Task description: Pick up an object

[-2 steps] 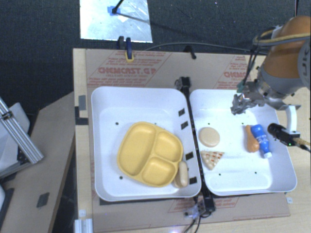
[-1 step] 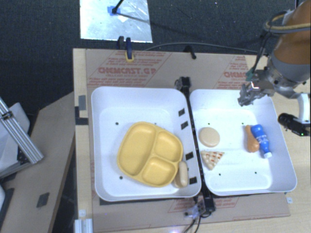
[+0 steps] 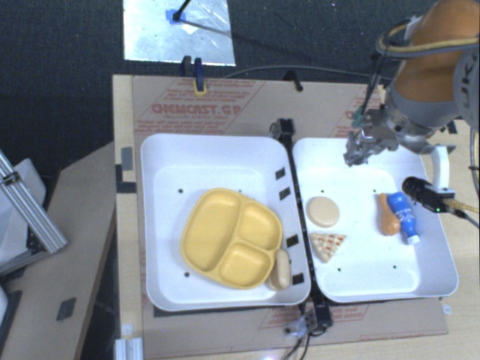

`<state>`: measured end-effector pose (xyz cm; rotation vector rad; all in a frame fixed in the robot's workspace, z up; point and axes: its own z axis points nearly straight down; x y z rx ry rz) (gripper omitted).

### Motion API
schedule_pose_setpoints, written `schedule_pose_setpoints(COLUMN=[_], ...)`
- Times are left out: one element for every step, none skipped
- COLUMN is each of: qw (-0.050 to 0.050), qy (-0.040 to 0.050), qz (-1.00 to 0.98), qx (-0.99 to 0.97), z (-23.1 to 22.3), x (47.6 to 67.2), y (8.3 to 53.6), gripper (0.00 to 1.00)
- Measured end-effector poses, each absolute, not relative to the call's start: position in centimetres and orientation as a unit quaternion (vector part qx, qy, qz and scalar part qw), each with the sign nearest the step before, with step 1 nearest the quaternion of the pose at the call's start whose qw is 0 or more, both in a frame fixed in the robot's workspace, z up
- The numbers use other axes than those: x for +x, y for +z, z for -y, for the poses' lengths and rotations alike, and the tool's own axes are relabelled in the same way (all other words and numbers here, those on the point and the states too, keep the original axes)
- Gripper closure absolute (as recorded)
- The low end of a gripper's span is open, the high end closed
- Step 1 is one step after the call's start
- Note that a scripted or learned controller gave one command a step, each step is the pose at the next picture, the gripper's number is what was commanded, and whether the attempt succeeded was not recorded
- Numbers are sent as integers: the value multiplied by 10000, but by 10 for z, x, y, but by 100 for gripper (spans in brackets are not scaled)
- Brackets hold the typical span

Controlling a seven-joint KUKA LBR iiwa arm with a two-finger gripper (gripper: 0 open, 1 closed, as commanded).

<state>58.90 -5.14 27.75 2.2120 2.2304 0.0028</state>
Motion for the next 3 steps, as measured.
schedule_pose_setpoints(qw=[-1, -8, -3], qy=[11, 7, 16], qz=[-7105, -7104, -7107], qx=[7037, 7038, 7035], z=[-1, -55, -110], x=[599, 594, 586], y=[260, 236, 238], gripper=[100, 100, 100])
